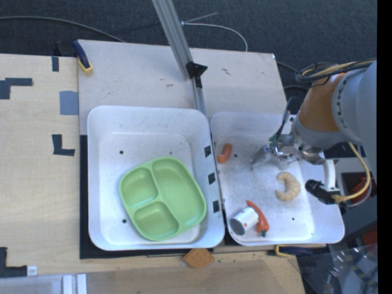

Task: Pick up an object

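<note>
The right bin (306,225) holds several small objects. A short orange sausage-like piece (225,152) lies near its left wall. A tan croissant (288,186) rests right of the middle. At the front, a small white cup (244,220) lies on its side, touching a red-orange carrot-like piece (260,215). My gripper (262,158) hangs low over the middle of this bin, between the orange piece and the croissant and apart from both. No object shows in it.
The left bin (104,127) carries a green three-part plate (162,198). A brown cracker-like item (197,258) lies on the bench in front of the bins. A slanted metal rail (177,35) runs down to the gap between the bins.
</note>
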### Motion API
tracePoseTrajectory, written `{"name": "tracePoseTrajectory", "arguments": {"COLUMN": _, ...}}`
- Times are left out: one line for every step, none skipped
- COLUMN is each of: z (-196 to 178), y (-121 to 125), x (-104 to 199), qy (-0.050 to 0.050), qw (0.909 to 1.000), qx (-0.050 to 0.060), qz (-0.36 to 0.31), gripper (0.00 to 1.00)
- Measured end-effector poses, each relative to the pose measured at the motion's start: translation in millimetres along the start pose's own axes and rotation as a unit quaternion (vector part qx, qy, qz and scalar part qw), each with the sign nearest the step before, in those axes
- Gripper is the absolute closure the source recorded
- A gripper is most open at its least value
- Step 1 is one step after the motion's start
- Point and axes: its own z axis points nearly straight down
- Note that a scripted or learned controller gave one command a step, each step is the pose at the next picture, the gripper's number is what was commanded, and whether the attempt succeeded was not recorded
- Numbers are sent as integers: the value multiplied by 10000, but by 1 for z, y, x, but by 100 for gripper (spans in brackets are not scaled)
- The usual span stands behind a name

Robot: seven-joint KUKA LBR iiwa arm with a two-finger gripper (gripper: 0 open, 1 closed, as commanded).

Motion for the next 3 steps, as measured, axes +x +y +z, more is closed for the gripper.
{"name": "tracePoseTrajectory", "arguments": {"z": -13, "y": 1, "x": 0, "qy": 1, "qw": 10000, "qx": -18, "qz": -4, "gripper": 100}}
{"name": "tracePoseTrajectory", "arguments": {"z": -63, "y": 8, "x": 9, "qy": -5, "qw": 10000, "qx": -53, "qz": -5, "gripper": 100}}
{"name": "tracePoseTrajectory", "arguments": {"z": -126, "y": 14, "x": 8, "qy": -10, "qw": 10000, "qx": -62, "qz": -2, "gripper": 100}}
